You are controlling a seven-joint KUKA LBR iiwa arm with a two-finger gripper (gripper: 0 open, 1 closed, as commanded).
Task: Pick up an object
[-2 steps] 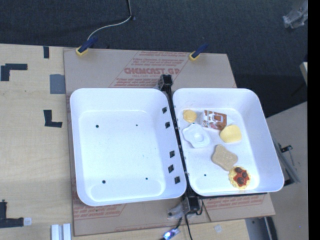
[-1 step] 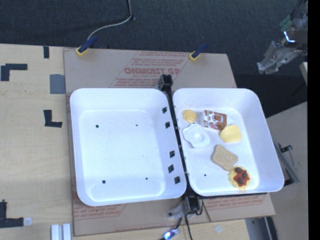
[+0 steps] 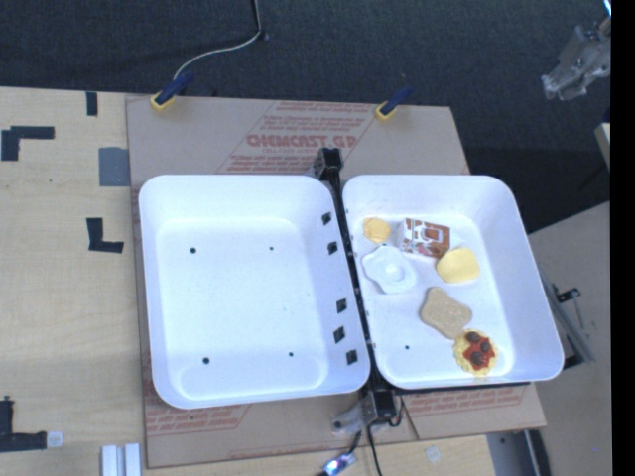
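- The tart (image 3: 476, 352) sits nearest the front of the right bin (image 3: 516, 266), close to the rim; a descent here would need care, since the wall leaves little room on that side for a finger.
- Just behind it lies the toast (image 3: 444, 311), flat and tilted, with bare floor to its left. A flat piece like this probably calls for fingers straddling its narrow width.
- The egg (image 3: 389, 271) lies near the divider, low and thin, likely hard to pinch; I would judge it a poor first choice.
- The yellow lump (image 3: 457, 265) looks the best target: rounded, raised, with clear floor to its right and front. It lies just beside the carton (image 3: 425, 237), so the fingers should close along the line that avoids that neighbour.
- The small bun (image 3: 376, 230) lies just left of the carton, near the divider, which cramps that side.
- The left bin (image 3: 238, 286) offers wide free floor, well apart from all the items.
- The gripper (image 3: 575, 67) hangs far off at the upper right, beyond the bench and well apart from both bins; whether it is open or closed cannot be told, and nothing is seen held.
- No pick has begun; the approach over the right bin's far edge looks unobstructed.
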